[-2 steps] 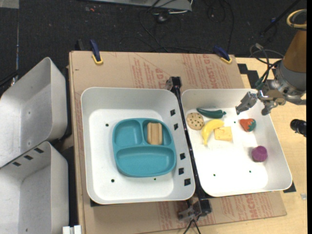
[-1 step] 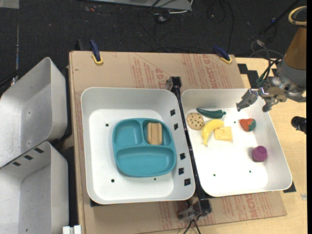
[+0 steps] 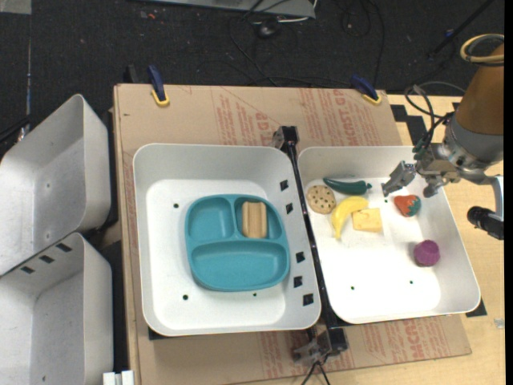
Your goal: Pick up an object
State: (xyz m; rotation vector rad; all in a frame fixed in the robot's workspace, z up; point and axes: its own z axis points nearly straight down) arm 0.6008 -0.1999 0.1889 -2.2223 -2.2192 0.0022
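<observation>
Camera view shows the claw [image 3: 414,180] spread wide over the red strawberry [image 3: 408,205] near the right bin's [image 3: 461,295] far edge: lower squarely, then close.

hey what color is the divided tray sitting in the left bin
The divided tray is teal blue, clearest in the camera view.
</observation>
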